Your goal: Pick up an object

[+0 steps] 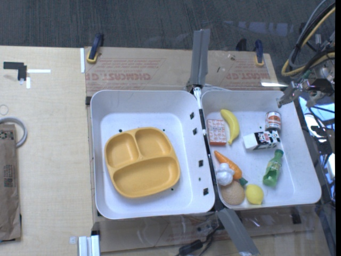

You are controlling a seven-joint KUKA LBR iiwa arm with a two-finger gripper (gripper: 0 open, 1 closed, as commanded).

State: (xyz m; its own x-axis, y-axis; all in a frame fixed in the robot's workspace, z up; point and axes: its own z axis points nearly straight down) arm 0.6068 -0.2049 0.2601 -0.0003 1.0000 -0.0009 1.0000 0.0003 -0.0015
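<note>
Bench: wooden bench under my camera, cardboard sheet behind the bins, dark floor beyond.
Left bin: I saw the left bin carrying one item, a yellow divided plate with three compartments, sitting a bit left of centre.
Right bin: the right bin sat flush beside it, and every small pickable object was in there.
Arm: from my seat the gripper hung at the right bin's far right corner, over the rim and apart from every object; how its pincer stood, I could not tell, too cluttered with cables.
Banana: banana lay lengthwise near the far wall, just beside a red-and-white box on its left.
Milk carton: small cow-print carton on its side, touching a red-labelled can behind it.
Green bottle: green bottle tilted, lying toward the right wall.
Carrot: carrot lay diagonal, with a white garlic-like piece against it.
Front cluster: round tan biscuit-like piece next to a lemon, both at the near wall.
</note>
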